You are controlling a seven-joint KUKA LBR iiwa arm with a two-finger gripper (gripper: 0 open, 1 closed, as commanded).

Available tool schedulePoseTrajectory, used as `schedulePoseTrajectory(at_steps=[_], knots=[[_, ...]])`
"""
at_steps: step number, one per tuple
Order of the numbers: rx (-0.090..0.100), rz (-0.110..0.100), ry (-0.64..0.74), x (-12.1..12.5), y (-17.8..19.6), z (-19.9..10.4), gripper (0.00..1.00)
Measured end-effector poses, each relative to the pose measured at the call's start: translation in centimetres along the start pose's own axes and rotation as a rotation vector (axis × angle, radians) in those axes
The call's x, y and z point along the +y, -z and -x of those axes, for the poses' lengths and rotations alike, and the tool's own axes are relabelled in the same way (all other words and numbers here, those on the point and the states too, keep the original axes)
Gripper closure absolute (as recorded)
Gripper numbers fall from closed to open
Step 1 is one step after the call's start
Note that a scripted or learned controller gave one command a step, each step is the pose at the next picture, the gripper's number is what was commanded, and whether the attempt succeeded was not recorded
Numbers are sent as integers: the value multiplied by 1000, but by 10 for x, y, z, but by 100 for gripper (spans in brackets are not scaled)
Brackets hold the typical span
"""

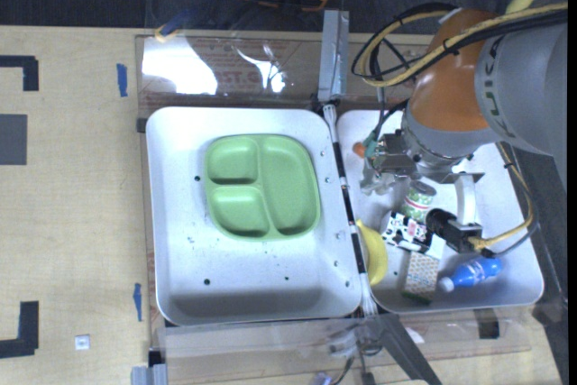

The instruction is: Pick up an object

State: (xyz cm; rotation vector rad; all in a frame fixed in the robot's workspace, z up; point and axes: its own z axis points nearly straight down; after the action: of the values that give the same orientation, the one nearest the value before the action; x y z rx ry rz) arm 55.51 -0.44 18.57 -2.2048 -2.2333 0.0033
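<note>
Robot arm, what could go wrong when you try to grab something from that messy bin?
1. The things in the right bin lie crowded together: the blue bottle, the small can and the patterned box nearly touch, so the gripper might bump a neighbour.
2. The yellow banana hugs the bin's left wall, leaving little room to grab it.

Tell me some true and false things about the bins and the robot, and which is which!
1. A green divided plate lies in the left bin. True.
2. The blue-capped bottle is in the left bin. False: it lies in the right bin, near its front corner.
3. The arm is over the right bin. True.
4. The yellow object sits on the green plate. False: it is in the right bin, against the edge beside the left bin.
5. The green plate has three sections. True.
</note>
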Motion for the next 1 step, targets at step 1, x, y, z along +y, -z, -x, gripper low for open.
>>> schedulePoseTrajectory(at_steps=[1], knots=[[0,2,1,1,10,-1,100]])
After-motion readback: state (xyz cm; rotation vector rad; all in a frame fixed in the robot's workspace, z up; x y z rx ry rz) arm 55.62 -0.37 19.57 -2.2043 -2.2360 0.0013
